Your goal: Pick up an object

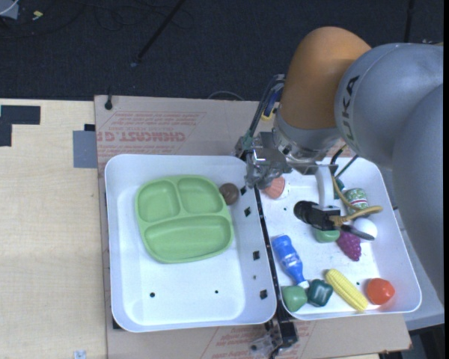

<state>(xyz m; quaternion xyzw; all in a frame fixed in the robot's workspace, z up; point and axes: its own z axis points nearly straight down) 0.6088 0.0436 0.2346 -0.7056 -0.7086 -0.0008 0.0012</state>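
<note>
The gripper (263, 172) hangs over the dividing rims at the bins' 12 o'clock end, just above a pink ball (275, 187); whether it grips anything I cannot tell. The left bin (127, 275) holds one green tray (183, 218) and one brown ball (229, 193), with bare floor toward 6 o'clock. The right bin (400, 275) is crowded: one blue bottle (288, 257), one corn cob (346, 289), one orange ball (379, 290), one bunch of grapes (349, 244).

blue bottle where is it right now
In the camera view the blue bottle lies in the right bin, near its left wall, just above the green pepper.
</note>
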